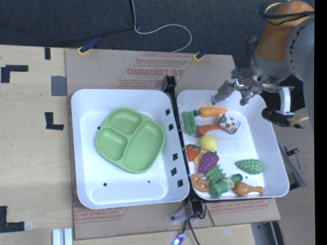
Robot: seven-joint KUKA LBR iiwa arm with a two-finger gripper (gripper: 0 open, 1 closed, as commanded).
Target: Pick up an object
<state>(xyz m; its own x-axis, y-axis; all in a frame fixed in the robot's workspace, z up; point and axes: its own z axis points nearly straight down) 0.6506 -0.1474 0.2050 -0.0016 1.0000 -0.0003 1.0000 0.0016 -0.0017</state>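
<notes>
**Gripper poised over the far rim of the toy bin, nothing in it yet**

The arm comes in from the right and its gripper hangs above the far edge of the right bin. The two fingers stand apart, splayed like an open V, with only white bin floor between them. It is holding nothing.

All the pickable things lie in that right bin. Closest to the gripper is the carrot, just below the fingers in the view, a little toward the left bin. Its long axis runs roughly left to right across the view, so I'd guess the fingers would need to straddle it across its narrow width. Just beside it sits a small red-and-white can, tipped on its side, and a second orange piece next to a green pod.

Further toward the near edge the toys crowd together: a lemon, purple grapes, a green leafy piece, and a drumstick at the near rim.

The left bin carries a green divided plate, well apart from the gripper.

My judgement is that the carrot is the natural target: a short move down and toward the camera should reach it.
</notes>
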